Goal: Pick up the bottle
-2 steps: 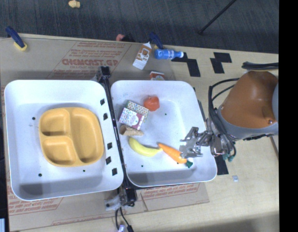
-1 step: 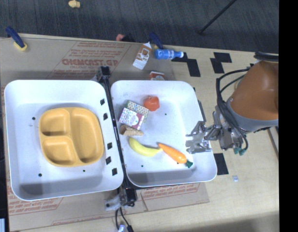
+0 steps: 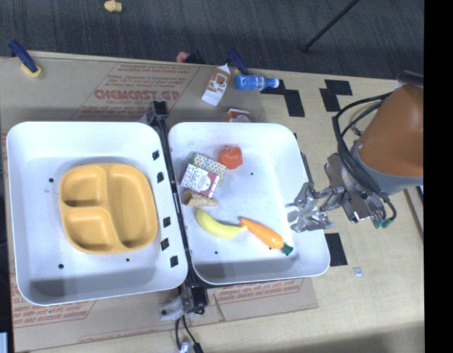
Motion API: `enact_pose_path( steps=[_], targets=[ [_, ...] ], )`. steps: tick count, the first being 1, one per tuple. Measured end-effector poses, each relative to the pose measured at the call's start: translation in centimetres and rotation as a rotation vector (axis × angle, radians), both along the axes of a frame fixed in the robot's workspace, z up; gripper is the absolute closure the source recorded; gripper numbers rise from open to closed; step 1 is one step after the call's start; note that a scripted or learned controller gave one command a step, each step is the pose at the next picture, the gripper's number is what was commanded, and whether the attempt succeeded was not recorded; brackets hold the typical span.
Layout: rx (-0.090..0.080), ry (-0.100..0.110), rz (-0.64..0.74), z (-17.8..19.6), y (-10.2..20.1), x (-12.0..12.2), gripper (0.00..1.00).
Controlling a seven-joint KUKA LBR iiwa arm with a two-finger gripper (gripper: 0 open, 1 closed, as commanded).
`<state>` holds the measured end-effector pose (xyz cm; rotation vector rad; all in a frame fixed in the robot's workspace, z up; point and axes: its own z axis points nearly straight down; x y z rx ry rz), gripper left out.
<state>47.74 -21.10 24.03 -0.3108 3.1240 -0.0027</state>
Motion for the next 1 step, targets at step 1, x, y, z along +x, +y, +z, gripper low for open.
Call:
enact_pose_path(
  steps=[1],
  targets=[
    [0.0, 0.001, 0.119, 3.85, 0.02, 0.79, 1.0]
  ],
)
